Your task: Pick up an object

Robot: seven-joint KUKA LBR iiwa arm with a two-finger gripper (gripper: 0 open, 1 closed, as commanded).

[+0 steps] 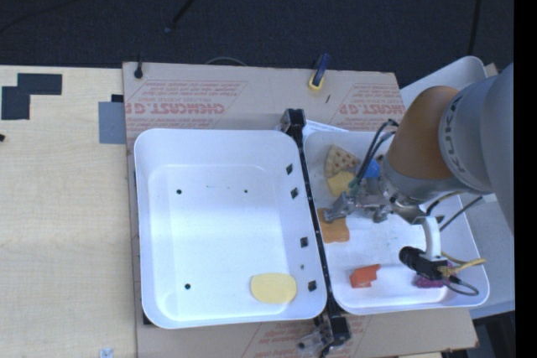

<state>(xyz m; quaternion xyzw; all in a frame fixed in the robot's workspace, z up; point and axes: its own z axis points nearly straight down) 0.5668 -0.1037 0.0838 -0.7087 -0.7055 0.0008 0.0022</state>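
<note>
Cardboard sheet point(210, 96) covers the wooden surface point(67, 205) under two white bins. An orange block point(336, 232) lies in the right bin point(382, 251) near the dividing wall, and the hand point(340, 210) sits low just over its far edge. I cannot tell whether the hand is apart, together or clamped. A yellow block point(340, 182) and a waffle-patterned wedge point(340, 157) lie just behind, with a red piece point(364, 276) and a purple thing point(430, 283) toward the front rim. A yellow disc point(273, 288) lies in the left bin point(218, 214). By my reading the reach is made, but nothing is lifted yet: grasp and raise are left
</note>
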